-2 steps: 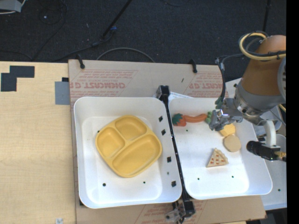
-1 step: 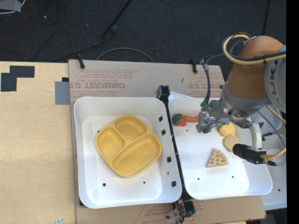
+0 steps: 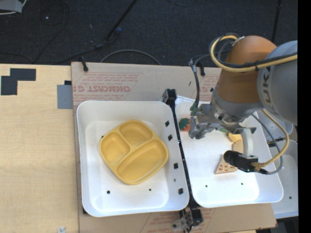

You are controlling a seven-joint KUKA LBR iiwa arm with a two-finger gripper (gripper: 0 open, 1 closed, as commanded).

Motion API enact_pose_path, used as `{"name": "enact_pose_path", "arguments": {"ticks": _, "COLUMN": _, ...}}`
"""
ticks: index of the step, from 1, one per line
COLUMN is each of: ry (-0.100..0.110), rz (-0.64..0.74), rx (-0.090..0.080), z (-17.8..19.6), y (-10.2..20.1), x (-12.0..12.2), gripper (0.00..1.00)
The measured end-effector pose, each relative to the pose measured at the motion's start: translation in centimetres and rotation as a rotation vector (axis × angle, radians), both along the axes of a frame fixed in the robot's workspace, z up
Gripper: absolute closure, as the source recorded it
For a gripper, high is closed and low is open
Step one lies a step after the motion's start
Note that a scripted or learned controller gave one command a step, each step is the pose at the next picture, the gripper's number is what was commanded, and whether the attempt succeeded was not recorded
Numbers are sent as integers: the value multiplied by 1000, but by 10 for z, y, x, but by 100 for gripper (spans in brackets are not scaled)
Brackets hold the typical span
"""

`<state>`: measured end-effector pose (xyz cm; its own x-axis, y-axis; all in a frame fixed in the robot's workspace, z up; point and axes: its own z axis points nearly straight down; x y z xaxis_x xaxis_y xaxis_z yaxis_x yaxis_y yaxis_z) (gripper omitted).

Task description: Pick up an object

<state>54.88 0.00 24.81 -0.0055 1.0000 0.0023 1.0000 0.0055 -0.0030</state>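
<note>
In right bin (image 3: 243, 191): tool (image 3: 197, 131)

The two bins, the left bin (image 3: 92, 130) and the right bin (image 3: 243, 193), looked like smooth white plastic with a faint sheen. In the left one lay a yellow divided tray (image 3: 134, 151), matt moulded plastic. Under both sat a brown cardboard sheet (image 3: 121, 84), dull and printed in red. At nine o'clock the bench top (image 3: 34, 144) showed pale wood grain, matt. At twelve o'clock the floor (image 3: 121, 18) seemed dark rough carpet. The arm (image 3: 252, 67) had a glossy orange band and smooth grey casing.
</note>
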Motion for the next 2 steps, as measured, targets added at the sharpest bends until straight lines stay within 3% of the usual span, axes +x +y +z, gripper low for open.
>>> {"name": "enact_pose_path", "arguments": {"ticks": 2, "ry": 1, "rz": 0, "rx": -1, "z": -9, "y": 106, "x": -9, "gripper": 100}}
